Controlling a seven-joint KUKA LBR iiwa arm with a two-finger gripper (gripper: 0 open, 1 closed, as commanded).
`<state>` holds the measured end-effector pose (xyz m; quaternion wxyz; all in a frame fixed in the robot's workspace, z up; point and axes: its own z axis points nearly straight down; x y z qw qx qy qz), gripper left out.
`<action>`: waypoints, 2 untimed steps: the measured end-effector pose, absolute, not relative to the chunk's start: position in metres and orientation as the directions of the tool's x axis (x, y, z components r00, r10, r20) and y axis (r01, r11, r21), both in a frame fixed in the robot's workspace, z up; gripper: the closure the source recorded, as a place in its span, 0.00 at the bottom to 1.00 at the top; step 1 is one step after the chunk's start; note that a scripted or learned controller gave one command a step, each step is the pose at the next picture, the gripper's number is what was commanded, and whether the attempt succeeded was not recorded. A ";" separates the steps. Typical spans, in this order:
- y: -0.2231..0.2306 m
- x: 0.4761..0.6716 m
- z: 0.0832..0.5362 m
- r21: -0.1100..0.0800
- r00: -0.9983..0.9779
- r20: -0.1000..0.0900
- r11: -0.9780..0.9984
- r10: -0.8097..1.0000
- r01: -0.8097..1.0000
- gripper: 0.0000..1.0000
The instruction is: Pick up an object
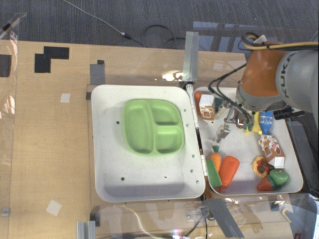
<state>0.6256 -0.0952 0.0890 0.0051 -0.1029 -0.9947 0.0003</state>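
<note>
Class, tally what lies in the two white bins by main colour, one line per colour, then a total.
Green: 3, divided plate, long piece, round piece
Orange: 2, carrots
Blue: 1, packet
Other or mixed: 5
Total: 11, roughly; some overlap.

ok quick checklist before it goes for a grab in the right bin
1. Gripper above the right bin: ok.
2. Something between the fingers: not ok, nothing seen there.
3. Target directly under the gripper: not ok, bare bin floor; the toy carrot lies lower in the view.
4. Toys reachable: ok, carrot, the small carton, the strawberry.
5. Green divided plate in the left bin, out of the way: ok.
</note>
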 end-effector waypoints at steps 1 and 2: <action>-0.115 0.534 0.090 0.000 -0.988 -0.013 0.988 0.153 0.153 0.00; -0.106 0.594 0.089 -0.001 -1.000 -0.013 1.000 -0.001 -0.001 0.00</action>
